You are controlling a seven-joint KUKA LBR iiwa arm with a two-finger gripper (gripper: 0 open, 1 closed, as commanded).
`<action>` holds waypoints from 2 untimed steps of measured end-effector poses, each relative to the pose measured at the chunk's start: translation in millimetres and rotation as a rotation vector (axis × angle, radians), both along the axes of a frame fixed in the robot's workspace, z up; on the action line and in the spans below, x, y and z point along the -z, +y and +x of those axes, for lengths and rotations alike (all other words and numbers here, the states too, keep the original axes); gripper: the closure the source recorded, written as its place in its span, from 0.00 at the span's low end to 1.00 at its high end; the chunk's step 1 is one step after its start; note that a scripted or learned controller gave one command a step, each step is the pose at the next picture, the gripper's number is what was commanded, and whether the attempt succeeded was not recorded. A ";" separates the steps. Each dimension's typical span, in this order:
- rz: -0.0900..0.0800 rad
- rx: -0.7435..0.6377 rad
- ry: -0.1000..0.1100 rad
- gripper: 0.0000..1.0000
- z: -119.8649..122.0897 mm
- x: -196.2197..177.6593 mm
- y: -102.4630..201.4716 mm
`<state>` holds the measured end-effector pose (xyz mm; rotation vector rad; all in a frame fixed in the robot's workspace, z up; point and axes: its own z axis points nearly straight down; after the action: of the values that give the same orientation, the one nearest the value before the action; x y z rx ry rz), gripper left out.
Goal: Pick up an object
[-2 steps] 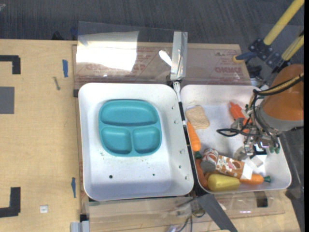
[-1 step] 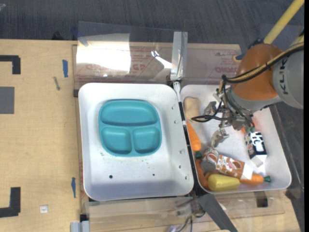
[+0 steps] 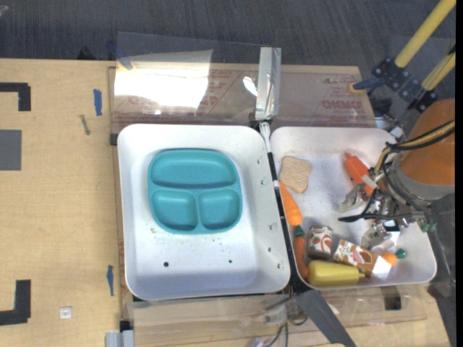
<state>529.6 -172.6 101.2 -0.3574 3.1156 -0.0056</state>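
My gripper (image 3: pixel 365 214) is low over the right bin (image 3: pixel 325 137), near its right side, open with nothing between its fingers. An orange toy piece (image 3: pixel 355 167) lies just up-left of it. A slice of bread (image 3: pixel 295 173) rests at the bin's upper left, and a carrot (image 3: pixel 291 206) lies along the left wall. Along the front sit a small can (image 3: pixel 319 241), a yellow banana-like piece (image 3: pixel 334 272) and a red-and-white packet (image 3: pixel 357 254). The arm's grey wrist and orange band hide part of the bin's right edge.
The left bin (image 3: pixel 137 150) holds a teal divided plate (image 3: pixel 194 190). A divider ridge (image 3: pixel 275 194) separates the two bins. A clear panel (image 3: pixel 188 85) stands behind them. Yellow-handled clamps (image 3: pixel 423 31) are at the top right.
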 end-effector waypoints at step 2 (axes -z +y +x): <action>-0.008 0.072 -0.015 0.00 -16.8 10.5 73.6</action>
<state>512.7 -99.0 90.8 -0.2440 3.1120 -0.0208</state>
